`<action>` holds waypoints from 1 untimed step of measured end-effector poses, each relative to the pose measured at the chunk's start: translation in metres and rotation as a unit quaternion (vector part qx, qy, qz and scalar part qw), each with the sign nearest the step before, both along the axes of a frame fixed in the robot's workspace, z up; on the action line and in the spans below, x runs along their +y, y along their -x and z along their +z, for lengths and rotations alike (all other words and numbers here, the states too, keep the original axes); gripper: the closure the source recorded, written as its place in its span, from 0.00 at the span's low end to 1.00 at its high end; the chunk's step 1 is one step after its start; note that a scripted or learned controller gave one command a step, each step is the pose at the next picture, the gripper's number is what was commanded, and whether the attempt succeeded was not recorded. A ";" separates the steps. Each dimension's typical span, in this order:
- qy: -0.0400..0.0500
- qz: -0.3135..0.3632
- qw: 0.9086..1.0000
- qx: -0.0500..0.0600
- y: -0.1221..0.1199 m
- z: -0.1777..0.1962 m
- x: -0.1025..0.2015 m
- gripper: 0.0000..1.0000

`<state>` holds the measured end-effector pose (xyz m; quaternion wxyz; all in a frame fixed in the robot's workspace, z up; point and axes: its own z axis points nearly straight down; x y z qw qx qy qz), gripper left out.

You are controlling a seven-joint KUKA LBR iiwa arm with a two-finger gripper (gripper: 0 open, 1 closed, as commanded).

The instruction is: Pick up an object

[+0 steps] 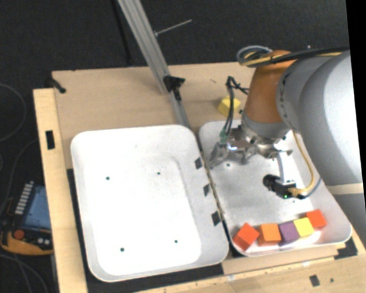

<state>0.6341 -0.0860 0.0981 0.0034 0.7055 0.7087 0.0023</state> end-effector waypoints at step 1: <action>-0.001 0.000 1.000 -0.001 0.059 0.104 0.085 0.00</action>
